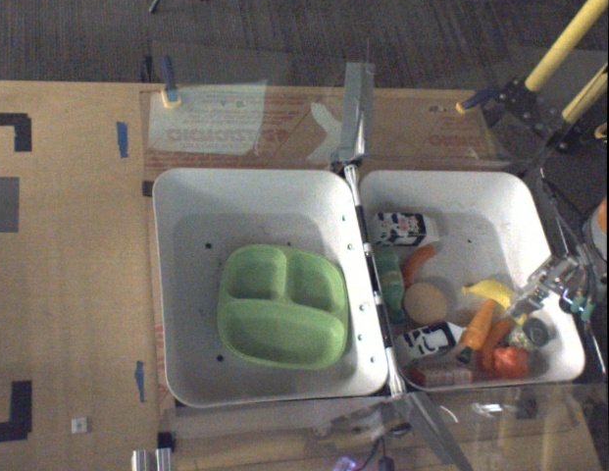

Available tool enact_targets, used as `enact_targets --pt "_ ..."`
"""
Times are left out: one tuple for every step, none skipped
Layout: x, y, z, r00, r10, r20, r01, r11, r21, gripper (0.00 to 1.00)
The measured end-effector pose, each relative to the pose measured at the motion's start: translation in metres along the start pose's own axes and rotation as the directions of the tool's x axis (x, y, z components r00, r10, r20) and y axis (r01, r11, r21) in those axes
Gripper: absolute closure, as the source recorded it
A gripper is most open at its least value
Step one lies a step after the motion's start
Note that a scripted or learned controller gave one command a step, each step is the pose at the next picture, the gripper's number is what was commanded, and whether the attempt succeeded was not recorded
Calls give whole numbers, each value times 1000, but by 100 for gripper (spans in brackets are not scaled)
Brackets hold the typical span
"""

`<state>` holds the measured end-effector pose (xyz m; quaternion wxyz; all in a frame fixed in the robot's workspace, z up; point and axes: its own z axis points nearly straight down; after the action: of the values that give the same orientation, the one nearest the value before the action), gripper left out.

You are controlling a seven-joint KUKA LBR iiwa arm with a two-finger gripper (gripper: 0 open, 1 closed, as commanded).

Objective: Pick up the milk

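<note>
In the right bin [539, 214], along the wall it shares with the left bin [186, 204], we see the milk [404, 228] lying on its side near the far corner, with a second black-and-white carton [430, 339] among the crowded toy food toward the near edge. Our gripper [547, 285] hangs over that bin's right rim beside the banana [488, 291], well apart from the milk, and we cannot tell how the jaws stand. The green divided plate [282, 305] rests alone in the left bin, presumably keeping the clutter apart from it.
</note>
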<state>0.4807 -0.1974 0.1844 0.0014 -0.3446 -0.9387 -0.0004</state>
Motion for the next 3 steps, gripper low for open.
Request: enact_targets --pt "5 6 -22 998 -56 4 56 998 -1 100" --pt "25 30 -29 988 -156 1 156 988 0 100" --pt "23 30 -37 988 -153 3 153 988 -1 100"
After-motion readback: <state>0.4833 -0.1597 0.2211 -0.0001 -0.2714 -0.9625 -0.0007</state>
